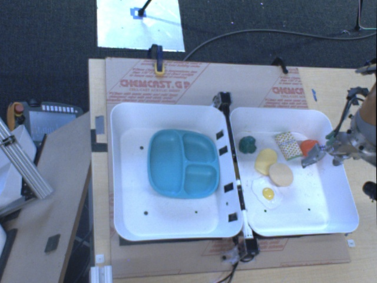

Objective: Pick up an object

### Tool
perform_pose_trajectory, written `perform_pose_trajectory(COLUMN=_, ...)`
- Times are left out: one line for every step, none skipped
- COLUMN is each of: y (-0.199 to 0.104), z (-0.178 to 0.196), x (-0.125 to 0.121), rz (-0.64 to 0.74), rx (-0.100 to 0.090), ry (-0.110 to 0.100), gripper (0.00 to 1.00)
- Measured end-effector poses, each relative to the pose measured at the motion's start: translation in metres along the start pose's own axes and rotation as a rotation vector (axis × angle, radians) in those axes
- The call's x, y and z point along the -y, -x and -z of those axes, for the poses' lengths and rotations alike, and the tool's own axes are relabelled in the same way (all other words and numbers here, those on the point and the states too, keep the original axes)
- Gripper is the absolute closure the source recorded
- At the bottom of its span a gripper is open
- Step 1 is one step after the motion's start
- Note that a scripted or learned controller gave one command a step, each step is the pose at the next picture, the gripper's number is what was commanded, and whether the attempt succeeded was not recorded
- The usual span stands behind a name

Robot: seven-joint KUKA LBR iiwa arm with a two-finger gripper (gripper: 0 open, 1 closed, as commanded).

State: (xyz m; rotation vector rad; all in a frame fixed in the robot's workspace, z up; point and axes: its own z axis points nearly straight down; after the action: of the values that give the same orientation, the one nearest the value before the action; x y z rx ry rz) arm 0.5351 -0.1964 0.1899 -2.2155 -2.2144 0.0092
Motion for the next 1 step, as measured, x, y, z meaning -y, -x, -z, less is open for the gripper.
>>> perform_pose_trajectory(y=-0.0005, z=0.0067, x=-0.0031, rz=0.004, rx=0.003, ry=0.012, gripper=0.00)
